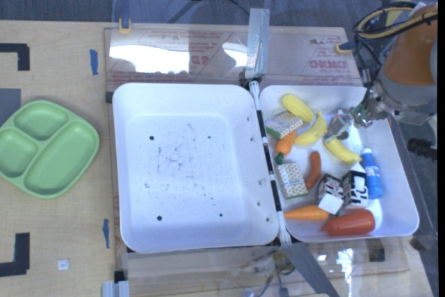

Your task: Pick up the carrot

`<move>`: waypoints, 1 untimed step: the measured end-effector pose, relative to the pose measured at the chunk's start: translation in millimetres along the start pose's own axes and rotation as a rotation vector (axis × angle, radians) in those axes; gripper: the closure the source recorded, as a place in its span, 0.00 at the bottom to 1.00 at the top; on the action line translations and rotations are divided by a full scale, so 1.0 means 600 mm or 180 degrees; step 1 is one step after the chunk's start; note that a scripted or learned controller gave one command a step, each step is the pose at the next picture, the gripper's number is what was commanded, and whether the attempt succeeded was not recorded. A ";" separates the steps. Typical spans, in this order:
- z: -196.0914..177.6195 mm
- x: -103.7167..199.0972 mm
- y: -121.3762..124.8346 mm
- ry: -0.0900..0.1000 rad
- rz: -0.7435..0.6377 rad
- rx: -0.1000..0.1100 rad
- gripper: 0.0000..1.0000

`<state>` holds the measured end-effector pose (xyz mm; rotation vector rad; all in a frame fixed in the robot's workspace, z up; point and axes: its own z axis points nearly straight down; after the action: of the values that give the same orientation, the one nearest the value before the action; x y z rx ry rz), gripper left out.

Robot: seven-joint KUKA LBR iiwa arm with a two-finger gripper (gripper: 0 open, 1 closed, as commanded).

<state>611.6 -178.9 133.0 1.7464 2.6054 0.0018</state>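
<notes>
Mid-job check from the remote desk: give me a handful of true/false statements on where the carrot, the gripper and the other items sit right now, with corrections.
1. The long carrot lies near the front edge of the right bin. True.
2. The gripper hovers over the left bin. False: it is over the right bin, near the bananas.
3. The green divided plate sits on the bench outside both bins. True.
4. The blue bottle lies in the left bin. False: it lies in the right bin, toward its right side.
5. The red pepper lies right beside the long carrot. True.
</notes>
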 end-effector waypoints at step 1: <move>0.007 0.092 0.018 0.0011 -0.0039 0.0008 0.00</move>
<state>600.7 -124.0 128.7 1.7326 2.6199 0.0014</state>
